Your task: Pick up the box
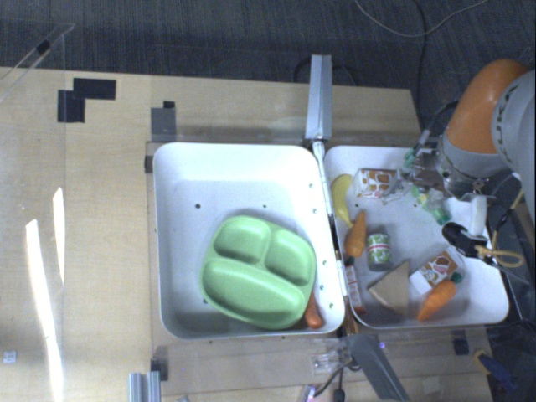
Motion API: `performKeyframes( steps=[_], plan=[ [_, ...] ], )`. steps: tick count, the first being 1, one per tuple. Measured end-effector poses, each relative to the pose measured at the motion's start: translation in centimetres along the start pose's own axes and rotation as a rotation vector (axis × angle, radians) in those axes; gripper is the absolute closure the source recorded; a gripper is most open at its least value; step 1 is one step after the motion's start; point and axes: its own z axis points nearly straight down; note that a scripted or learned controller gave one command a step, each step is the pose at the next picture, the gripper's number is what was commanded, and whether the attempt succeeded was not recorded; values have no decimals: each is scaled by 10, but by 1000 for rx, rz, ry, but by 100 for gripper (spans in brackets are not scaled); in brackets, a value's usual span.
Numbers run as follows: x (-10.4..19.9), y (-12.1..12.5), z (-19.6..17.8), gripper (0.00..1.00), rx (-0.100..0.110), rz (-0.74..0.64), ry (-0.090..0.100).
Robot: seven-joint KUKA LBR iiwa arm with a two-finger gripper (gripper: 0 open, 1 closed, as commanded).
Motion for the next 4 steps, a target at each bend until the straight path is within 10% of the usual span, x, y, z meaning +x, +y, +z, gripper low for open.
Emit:
performKeyframes(
  steps=[1,2,3,4],
  plan=[
    [25,19,18,0,16,159,-7],
    [10,-40,38,0,-1,83,0],
    [12,-36,25,100,-10,82,3],
    [12,-36,25,0,-10,82,3]
  ],
)
